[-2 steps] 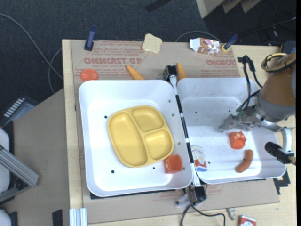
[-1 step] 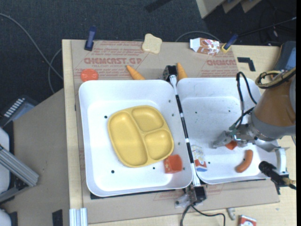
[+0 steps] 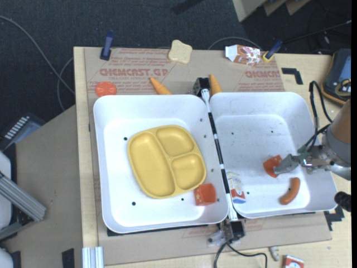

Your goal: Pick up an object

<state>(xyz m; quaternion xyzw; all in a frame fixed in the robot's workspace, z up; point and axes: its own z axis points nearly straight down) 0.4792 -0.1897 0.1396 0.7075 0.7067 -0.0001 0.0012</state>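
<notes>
The red piece (image 3: 272,165) lies on the floor of the right bin (image 3: 262,106), touching the tips of the gripper (image 3: 285,164); whether the gripper pinches it I cannot tell. Nearer, a sausage (image 3: 290,191) lies by the bin's front wall. In the left bin (image 3: 109,149) sit an orange block (image 3: 205,194) and a yellow divided plate (image 3: 166,161). Beyond, a carrot (image 3: 160,86) rests on the bench.

Tool (image 3: 288,163) beside red block (image 3: 272,166), sausage (image 3: 290,190) nearby in right bin (image 3: 262,105)
</notes>
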